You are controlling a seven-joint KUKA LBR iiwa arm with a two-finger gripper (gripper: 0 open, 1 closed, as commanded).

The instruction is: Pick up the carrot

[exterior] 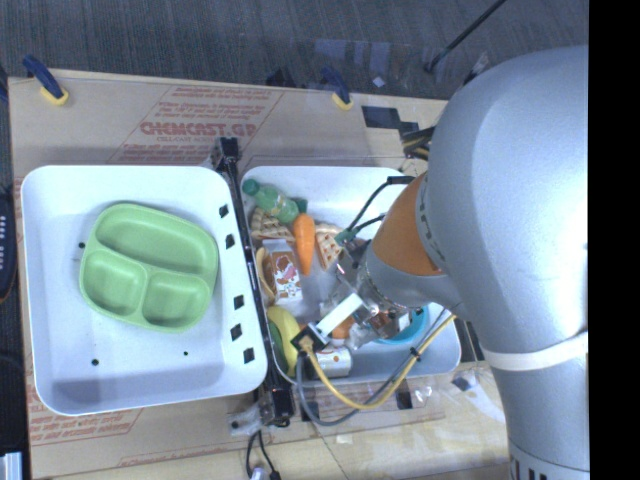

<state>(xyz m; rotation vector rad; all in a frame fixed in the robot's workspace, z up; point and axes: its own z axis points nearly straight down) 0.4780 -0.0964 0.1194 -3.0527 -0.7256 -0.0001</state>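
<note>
Camera view: a tapered orange carrot (304,243) lies in a cluttered white plastic bin (330,176), near the gripper (372,313), whose open-or-closed state cannot be told.

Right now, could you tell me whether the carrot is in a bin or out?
In. The carrot lies inside the right-hand bin, within its walls.

white bins: 2, the left bin (40,268) and the right bin (330,180) | green plate (150,268) with three parts: 1 | orange carrot (303,243): 1 | yellow banana (282,330): 1 | small snack packet (285,274): 1 | blue bowl (413,331): 1 | blue clamps (45,80) (338,92) on the counter's (180,118) far edge: 2 | robot arm (520,218): 1
</note>
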